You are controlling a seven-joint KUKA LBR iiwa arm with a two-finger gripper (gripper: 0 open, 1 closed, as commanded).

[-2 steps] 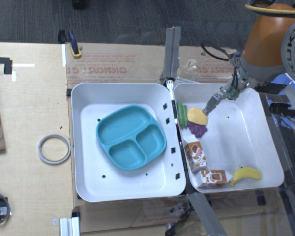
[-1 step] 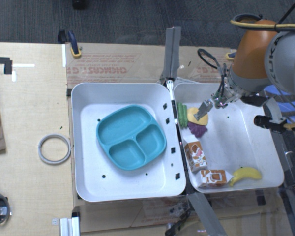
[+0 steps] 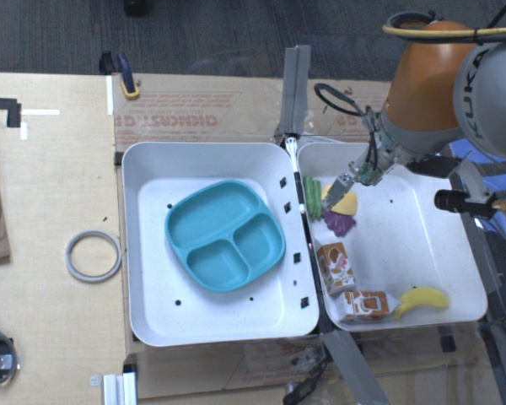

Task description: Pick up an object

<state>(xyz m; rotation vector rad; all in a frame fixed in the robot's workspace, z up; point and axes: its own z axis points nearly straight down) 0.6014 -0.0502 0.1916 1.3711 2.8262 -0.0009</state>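
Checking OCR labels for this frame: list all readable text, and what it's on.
"KUKA", partly visible, running vertically on the grey arm.
Red mirrored print on the cardboard sheet behind the bins: too blurred to read.
Print on the two small cartons in the right bin: too small to read.
Nothing legible on the blue divided plate.

Over in the right-hand bin [image 3: 422, 251], a small cluster hugs the left wall: a green piece [image 3: 312, 197] lying lengthwise along the wall, a yellow wedge [image 3: 345, 202] just beside it, and a purple lump [image 3: 340, 224] touching the wedge's lower edge. Further down that wall, two little printed cartons [image 3: 336, 267] [image 3: 366, 305] lie flat, one after the other. A yellow banana [image 3: 422, 299] lies on its side just right of the lower carton, near the front wall
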